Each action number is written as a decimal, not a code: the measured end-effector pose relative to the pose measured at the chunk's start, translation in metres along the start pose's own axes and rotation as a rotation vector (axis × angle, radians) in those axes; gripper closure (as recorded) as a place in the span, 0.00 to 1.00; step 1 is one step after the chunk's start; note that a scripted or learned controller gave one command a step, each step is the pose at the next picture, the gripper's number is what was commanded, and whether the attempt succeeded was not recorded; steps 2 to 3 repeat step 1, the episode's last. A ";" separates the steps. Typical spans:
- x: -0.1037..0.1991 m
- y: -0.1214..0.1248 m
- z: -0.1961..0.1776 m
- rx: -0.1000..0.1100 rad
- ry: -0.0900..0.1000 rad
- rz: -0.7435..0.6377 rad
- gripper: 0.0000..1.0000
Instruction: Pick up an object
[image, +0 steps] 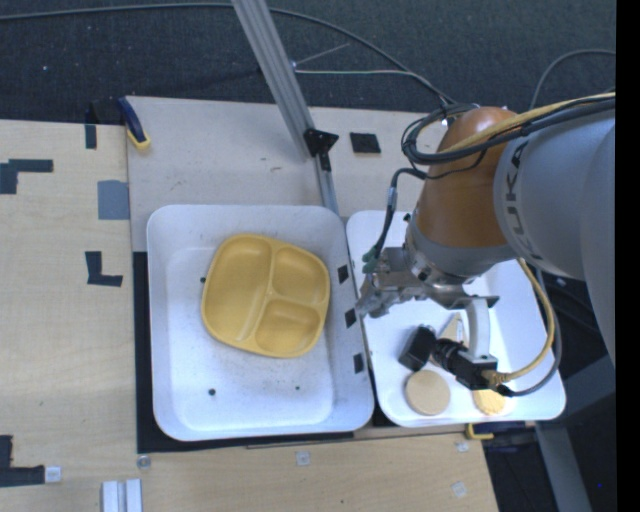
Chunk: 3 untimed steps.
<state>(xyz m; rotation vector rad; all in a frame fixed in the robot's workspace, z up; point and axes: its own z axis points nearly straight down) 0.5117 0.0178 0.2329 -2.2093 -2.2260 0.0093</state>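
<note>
A yellow divided plate lies in the left bin, a little above its middle. In the right bin, a tan round disc rests near the front edge, with a small yellow object just to its right. My gripper hangs low over the left side of the right bin, close to the wall between the two bins. It sits above and left of the disc, and nothing shows in its grasp. The arm's orange band and grey body hide much of the right bin.
A slanted metal pole rises behind the bins. Black tape marks dot the wooden bench on the left. A blue and yellow tool lies at the back left corner.
</note>
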 end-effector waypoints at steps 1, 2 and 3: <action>0.052 -0.003 0.016 0.001 -0.001 0.000 1.00; 0.052 -0.003 0.016 0.001 -0.001 0.000 1.00; 0.052 -0.003 0.016 0.001 -0.001 0.000 1.00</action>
